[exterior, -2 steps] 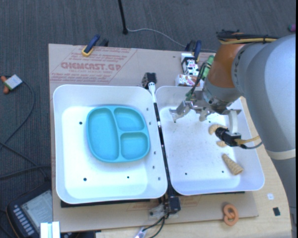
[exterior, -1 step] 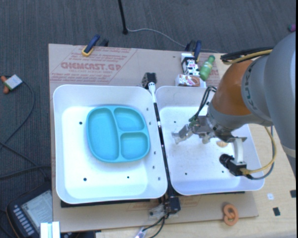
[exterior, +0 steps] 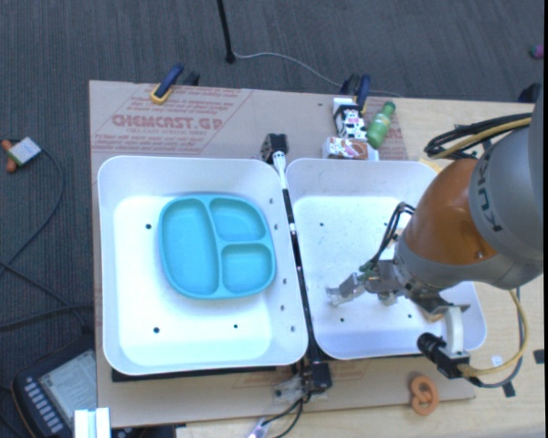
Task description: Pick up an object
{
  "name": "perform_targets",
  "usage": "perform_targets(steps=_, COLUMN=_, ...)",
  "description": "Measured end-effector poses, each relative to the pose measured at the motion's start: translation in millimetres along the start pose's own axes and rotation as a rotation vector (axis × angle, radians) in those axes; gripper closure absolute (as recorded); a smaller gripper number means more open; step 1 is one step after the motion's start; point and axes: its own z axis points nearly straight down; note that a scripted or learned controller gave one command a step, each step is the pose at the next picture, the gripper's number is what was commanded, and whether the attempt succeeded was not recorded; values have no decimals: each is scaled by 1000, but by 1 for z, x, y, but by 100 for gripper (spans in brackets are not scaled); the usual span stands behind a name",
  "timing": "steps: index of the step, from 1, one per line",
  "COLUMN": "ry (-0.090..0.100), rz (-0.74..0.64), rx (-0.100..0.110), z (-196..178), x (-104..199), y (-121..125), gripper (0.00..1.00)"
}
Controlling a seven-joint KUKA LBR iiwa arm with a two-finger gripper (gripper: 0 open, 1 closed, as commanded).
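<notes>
Blue plate (exterior: 217, 246) lies in the left bin (exterior: 128, 336). My gripper (exterior: 347, 289) hangs over the right bin (exterior: 333, 185); whether it's open or closed, I can't tell.

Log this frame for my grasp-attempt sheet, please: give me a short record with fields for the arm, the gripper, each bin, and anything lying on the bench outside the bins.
arm: grey with orange band, reaching in from the right over the right bin
gripper: low in the right bin, nothing seen between its fingers
left bin: holds a blue divided tray
right bin: white floor bare around the gripper
bench outside bins: green bottle behind the right bin; small orange ring at the front edge
</notes>
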Motion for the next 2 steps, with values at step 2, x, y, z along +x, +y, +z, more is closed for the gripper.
perform_targets(steps=2, ry=0, rz=-2, rx=-3, z=-88, x=78, y=5, gripper=100)
